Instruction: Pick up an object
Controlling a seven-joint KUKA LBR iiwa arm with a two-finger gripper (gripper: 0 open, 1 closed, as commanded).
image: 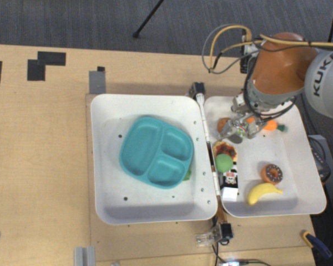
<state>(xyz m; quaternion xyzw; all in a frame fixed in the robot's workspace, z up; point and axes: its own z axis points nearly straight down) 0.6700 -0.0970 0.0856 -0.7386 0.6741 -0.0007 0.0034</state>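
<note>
1. On the bench [44, 165], two white bins side by side: left bin [108, 204], right bin [299, 201].
2. Left bin: one teal tray [155, 151] with compartments, lying slightly tilted near the bin's centre.
3. Right bin, far part: the arm [283, 71], grey with an orange band, reaches in from the right; the tool [240, 127] is low over the bin's far left area.
4. Tool state: cannot tell how far open it is, nor whether it has hold of anything; its tip is a blur of metal parts.
5. Just left of the tool: a small brown item [224, 124], kind unclear.
6. Just right of the tool: a carrot [272, 126], orange with a green end.
7. Along the right bin's left wall, far to near: a dark round item [226, 148], a green ball [223, 162], a small black-and-white box [230, 184].
8. Right bin, near part: a donut [272, 173] with the banana [263, 193] just beside it, near the front wall.
</note>
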